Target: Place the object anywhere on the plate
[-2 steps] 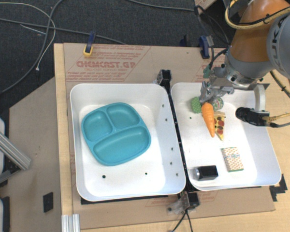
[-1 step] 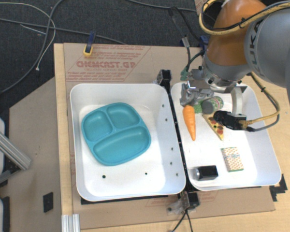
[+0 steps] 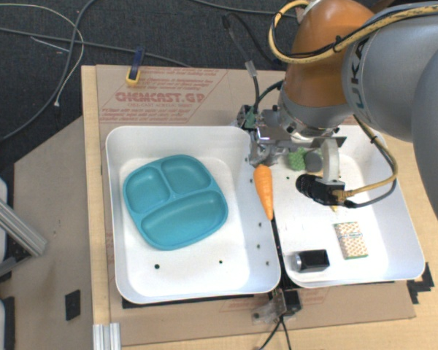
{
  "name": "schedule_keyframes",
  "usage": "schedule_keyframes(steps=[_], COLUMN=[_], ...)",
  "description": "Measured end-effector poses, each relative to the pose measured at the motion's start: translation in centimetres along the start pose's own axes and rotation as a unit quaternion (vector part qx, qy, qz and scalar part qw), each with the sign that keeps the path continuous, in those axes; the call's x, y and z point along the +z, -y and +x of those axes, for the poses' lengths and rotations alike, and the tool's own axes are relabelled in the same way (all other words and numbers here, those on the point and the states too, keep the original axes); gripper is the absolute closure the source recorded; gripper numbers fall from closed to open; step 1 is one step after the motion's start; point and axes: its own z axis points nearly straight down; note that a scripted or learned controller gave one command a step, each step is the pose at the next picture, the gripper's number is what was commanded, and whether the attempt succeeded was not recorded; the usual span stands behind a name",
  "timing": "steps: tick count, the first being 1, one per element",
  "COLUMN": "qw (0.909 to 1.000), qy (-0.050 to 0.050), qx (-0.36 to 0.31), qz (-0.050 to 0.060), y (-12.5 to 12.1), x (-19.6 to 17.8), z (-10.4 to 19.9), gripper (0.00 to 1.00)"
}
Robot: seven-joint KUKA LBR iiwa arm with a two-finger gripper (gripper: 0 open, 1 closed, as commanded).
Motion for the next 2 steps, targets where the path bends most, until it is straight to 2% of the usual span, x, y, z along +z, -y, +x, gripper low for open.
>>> schedule_keyframes(steps=[1, 2], qw=[1.0000, 1.0000], qy=[0.001, 0.001], qx=[0.001, 0.002], qz=[0.001, 0.000], y=[-0.19, -0.21], x=[2.03, 1.93], z=[3.37, 3.27], gripper=[1.00, 0.00])
